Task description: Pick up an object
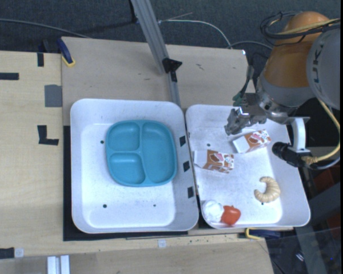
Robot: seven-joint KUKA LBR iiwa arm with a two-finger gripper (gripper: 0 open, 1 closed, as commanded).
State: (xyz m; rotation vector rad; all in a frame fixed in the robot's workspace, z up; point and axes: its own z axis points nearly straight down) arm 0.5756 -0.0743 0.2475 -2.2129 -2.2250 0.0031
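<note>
My gripper (235, 124) hangs over the upper part of the right bin (291, 207), just left of a small white and orange carton (252, 140). Nothing shows between its fingers. A brown and white packet (218, 161) lies below it near the bin's middle. A tan croissant (268, 189) rests at the lower right. A red tomato-like piece (231, 214) and a white object (214, 210) sit in the bin's bottom left corner.
The left bin (86, 198) holds a blue divided plate (141, 152). A grey metal pole (154, 33) slants down to the gap between the bins. Cables (308, 156) run along the arm at the right bin's edge.
</note>
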